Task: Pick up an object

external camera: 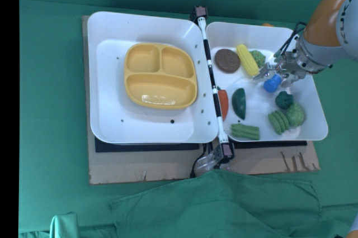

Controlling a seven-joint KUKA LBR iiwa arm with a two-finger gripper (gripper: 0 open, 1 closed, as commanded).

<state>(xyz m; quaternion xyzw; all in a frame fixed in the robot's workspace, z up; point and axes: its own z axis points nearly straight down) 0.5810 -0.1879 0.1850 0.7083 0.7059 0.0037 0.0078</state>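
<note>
My gripper (pixel 274 76) is low in the right bin (pixel 316 119), at its upper right part, and it is open. A small blue round object (pixel 272 85) lies on the bin floor just below and between the fingers, which stand on either side of it without closing on it. Just left of the gripper lie a yellow corn cob (pixel 246 59) and a green broccoli piece (pixel 258 56). The grey arm with its orange band (pixel 330 13) comes in from the upper right.
The right bin also holds a brown round patty (pixel 227 60), an orange carrot (pixel 223 103), a dark green pepper (pixel 239 103), green beans (pixel 245 131), a pea pod (pixel 277 121) and two green lumps (pixel 284 100) (pixel 296 114). The left bin (pixel 106 119) holds a yellow divided plate (pixel 160 75).
</note>
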